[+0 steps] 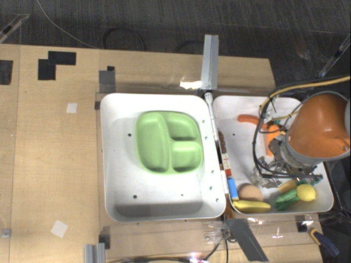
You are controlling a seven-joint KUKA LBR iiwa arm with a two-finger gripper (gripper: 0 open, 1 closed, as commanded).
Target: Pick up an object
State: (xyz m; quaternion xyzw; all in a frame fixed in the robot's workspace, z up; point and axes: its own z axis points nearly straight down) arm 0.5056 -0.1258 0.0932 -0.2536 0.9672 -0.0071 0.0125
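Arm low over the right bin (pixel 230 111), wrist and cables covering its middle. The tool (pixel 282 174) sits under the wrist; I cannot tell its state or whether it has anything.

Candidate objects crowd the near edge: egg (pixel 250 192), banana (pixel 252 205), lemon (pixel 306 193), green vegetable (pixel 286 200); an orange carrot (pixel 248 119) lies farther back.

Risk: the pieces touch one another, so a descent may nudge or wedge them, or slip off the round egg.

Left bin (pixel 118 201) holds a green divided tray (pixel 167 142). Items beneath the arm are hidden.
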